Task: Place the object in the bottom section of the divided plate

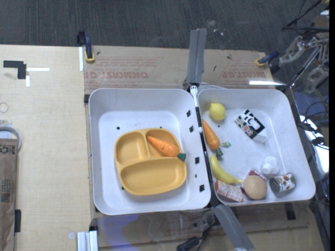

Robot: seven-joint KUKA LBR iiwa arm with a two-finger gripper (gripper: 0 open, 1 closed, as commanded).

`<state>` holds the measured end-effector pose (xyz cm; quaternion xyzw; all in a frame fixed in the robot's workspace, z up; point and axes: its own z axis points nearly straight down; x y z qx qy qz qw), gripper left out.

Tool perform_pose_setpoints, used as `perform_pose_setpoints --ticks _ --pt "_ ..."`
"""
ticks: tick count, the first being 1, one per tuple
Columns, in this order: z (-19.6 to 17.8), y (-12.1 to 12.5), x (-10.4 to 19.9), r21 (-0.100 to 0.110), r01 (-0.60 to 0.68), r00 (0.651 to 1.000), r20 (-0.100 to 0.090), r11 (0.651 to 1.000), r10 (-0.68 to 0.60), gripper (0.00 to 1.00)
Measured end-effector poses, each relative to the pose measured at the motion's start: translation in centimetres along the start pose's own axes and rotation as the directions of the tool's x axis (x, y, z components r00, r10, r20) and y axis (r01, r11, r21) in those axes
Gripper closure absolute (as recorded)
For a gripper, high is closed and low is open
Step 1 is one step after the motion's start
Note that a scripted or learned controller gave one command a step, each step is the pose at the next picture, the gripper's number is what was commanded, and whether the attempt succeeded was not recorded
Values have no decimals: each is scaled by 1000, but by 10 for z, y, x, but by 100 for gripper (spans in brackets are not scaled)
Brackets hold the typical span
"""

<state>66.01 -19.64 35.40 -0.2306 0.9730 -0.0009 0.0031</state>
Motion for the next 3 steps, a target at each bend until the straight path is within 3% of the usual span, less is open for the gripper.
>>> perform_pose_setpoints --ticks 1,2,3 --pt "-39 14 -7 -1 25 1000 0 1000 -25 0" --pt "-3 -7 17 -3 240 971 -1 971 -240 0" --pt "-37 -23 11 -2 55 998 0 998 -55 0"
